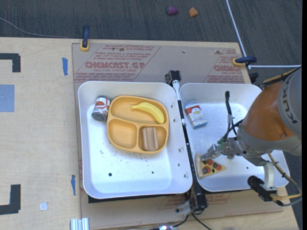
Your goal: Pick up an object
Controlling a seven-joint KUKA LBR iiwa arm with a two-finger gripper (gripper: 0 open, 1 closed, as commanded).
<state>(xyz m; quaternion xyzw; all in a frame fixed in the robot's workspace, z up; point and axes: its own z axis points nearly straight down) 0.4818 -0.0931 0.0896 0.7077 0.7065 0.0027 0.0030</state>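
Note:
A toy pizza slice lies in the near left corner of the right bin. My gripper hangs just above the slice's far edge, reaching in from the right under the orange band of the arm. A small red and white carton lies farther back in the same bin. In the left bin a yellow divided plate holds a banana and a hot dog. A dented can lies beside the plate's left rim.
Black cables run from the wrist across the right bin. The bins' shared walls meet just left of the pizza slice. Clamps hold the cardboard sheet under the bins.

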